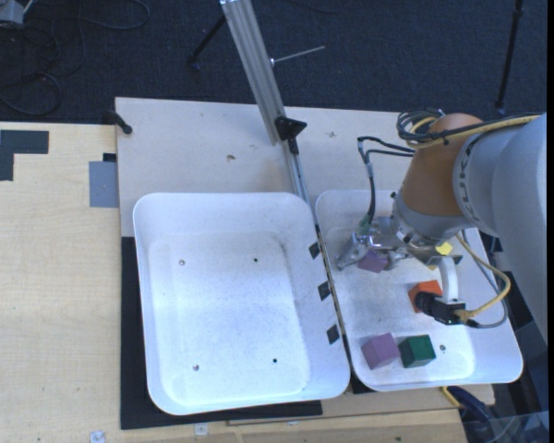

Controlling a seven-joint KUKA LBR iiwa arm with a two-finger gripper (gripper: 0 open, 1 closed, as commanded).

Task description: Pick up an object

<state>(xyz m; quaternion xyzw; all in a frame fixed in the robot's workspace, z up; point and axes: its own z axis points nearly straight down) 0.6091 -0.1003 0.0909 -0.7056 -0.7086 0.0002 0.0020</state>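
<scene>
The tool [369, 250] sat low in the right bin [499, 363], seemingly clamped on a purple block [374, 262]; a straight, slow lift should have kept it from slipping

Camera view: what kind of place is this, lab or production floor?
Likely a robotics lab test bench: two white bins on a plywood bench, an aluminium strut rising behind them, and loose cables on dark carpet.

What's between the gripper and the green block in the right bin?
In the camera view, bare white bin floor lies between the gripper and the green block; a purple block sits just left of that line.
</scene>
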